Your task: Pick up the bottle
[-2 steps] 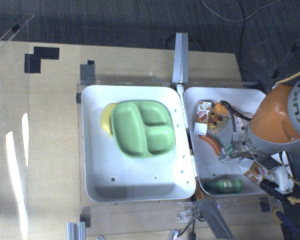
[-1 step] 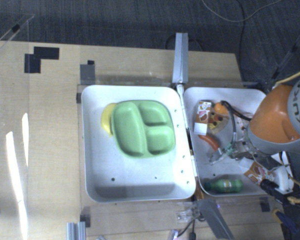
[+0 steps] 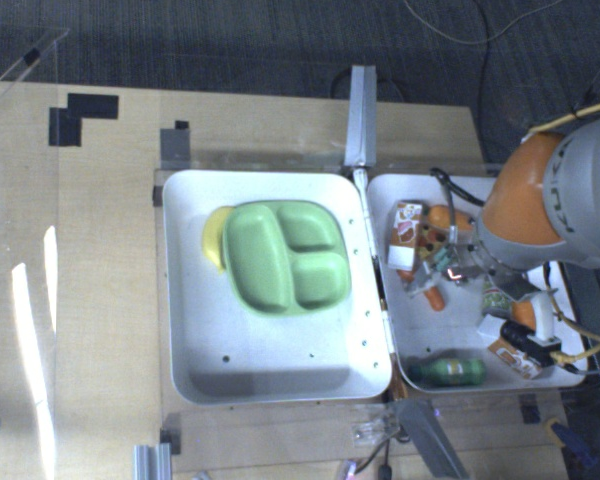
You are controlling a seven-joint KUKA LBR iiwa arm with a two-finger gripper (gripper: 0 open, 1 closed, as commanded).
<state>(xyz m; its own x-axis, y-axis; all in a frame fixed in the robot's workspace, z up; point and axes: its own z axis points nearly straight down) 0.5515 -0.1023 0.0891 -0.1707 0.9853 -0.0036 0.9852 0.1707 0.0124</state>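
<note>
bottle (image 3: 448, 371): green, lying on its side in the right bin, close along that bin's front wall, near its front left corner.
jaws (image 3: 450, 266): low over the middle of the right bin, amid the clutter and well apart from the bottle; the spot is crowded and dark, so whether they stand wide or narrow i cannot tell, and nothing can be made out between them.
arm (image 3: 555, 198): grey with an orange band, reaching in from the desk's right edge over the right bin's back right part.
right bin (image 3: 412, 313): white and shallow, on the right half of the desk; it also holds a small carton (image 3: 408, 223) near its back left corner, an orange piece (image 3: 435, 296) just beside the jaws, and a few wrapped packets toward its front right corner.
left bin (image 3: 195, 358): white, touching the right bin's left wall.
tray (image 3: 285, 253): green, with compartments, in the back half of the left bin.
yellow thing (image 3: 213, 236): possibly a banana, peeking out from under the tray's left edge.
</note>
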